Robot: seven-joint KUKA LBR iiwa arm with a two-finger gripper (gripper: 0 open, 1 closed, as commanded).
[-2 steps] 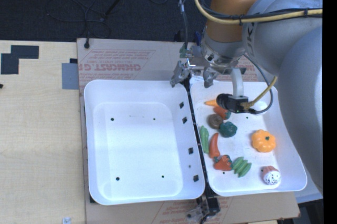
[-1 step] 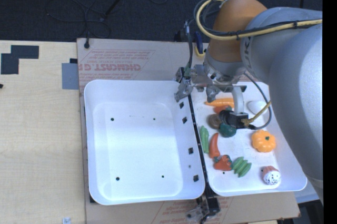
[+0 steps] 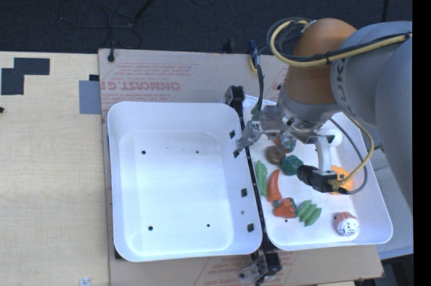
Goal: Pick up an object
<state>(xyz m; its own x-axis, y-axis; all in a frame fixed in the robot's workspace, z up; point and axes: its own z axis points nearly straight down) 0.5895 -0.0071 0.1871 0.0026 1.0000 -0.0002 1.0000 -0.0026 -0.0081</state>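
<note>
My gripper point(image 3: 285, 142) hangs low over the back left part of the right bin point(image 3: 377, 227), under the grey and orange wrist. Just below it lie a brown round object point(image 3: 274, 156) and a teal object point(image 3: 291, 164), both close to the gripper's tip. Whether it touches either one I cannot tell. Further forward lie a green pod point(image 3: 261, 177), a red-orange pepper point(image 3: 274, 185), another red-orange piece point(image 3: 284, 208), a green bunch point(image 3: 309, 212) and a red and white ball point(image 3: 346, 225). An orange object point(image 3: 341, 176) is partly hidden on the right.
The left bin point(image 3: 175, 177) sits beside the right one, with a black divider rail point(image 3: 248, 163) between them. The arm's bulky grey body covers the right bin's back right corner. A cardboard sheet point(image 3: 148, 79) lies under both bins.
</note>
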